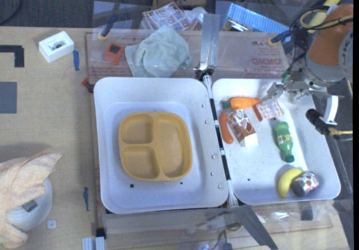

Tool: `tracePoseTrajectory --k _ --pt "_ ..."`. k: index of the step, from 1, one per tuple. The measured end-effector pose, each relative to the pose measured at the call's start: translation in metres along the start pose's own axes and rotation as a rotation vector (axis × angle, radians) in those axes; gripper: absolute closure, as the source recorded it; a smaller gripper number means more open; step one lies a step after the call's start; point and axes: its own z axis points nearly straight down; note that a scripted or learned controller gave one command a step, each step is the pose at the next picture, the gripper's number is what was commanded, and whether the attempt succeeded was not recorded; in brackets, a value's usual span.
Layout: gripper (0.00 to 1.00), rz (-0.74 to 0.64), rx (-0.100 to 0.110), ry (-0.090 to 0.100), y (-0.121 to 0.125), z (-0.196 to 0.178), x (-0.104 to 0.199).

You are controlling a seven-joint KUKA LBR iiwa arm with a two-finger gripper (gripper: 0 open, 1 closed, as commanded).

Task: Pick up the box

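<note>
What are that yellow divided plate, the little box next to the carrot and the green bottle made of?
The yellow divided plate looks like moulded plastic: one even colour, soft rounded ridges, a dull sheen. The box seems to be printed cardboard, with flat faces, sharp edges and a picture on top. The green bottle looks like glossy plastic, probably a toy; the view is too coarse to be sure.
</note>
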Motion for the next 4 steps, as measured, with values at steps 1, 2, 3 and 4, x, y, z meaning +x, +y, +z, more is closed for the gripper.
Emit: tracePoseTrajectory --k 1,2,3,4 --pt "0.00 -0.059 -0.001 -0.009 -0.0035 0.0086 0.0135" --pt "1.00 -0.059 -0.006 -0.007 -0.0013 -0.0010 0.0143" --pt "0.00 -0.060 -0.005 -0.007 -0.0014 -0.0008 0.0144" --pt "0.00 -0.033 -0.004 -0.001 -0.0076 0.0081 0.0132"
